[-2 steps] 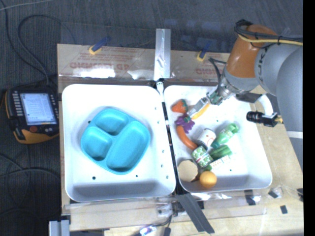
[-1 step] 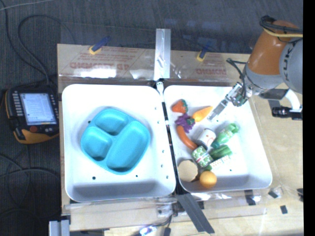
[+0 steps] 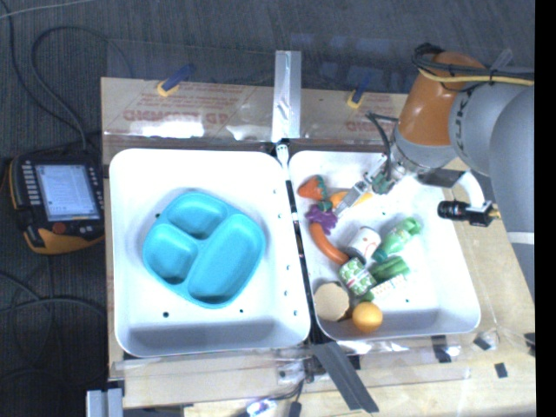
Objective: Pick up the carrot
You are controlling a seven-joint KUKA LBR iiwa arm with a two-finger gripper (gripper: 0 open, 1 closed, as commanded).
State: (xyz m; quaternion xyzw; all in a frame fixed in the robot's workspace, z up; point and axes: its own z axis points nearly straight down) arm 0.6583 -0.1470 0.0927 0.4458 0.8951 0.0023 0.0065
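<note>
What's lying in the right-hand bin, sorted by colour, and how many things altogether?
Orange: 3, a carrot, a ball and a piece at the top
Green: 2, bottles
Purple: 1, grapes
White: 1, a cylinder
Tan: 1, a disc
Total: 8

Left bin [image 3: 130, 233]: blue tray [image 3: 203, 247], centred. Right bin [image 3: 452, 268]: orange ball [image 3: 367, 316] and tan disc [image 3: 331, 301] at near edge; green bottles [image 3: 382, 263] mid-bin; purple item [image 3: 321, 219] near left wall.
</note>
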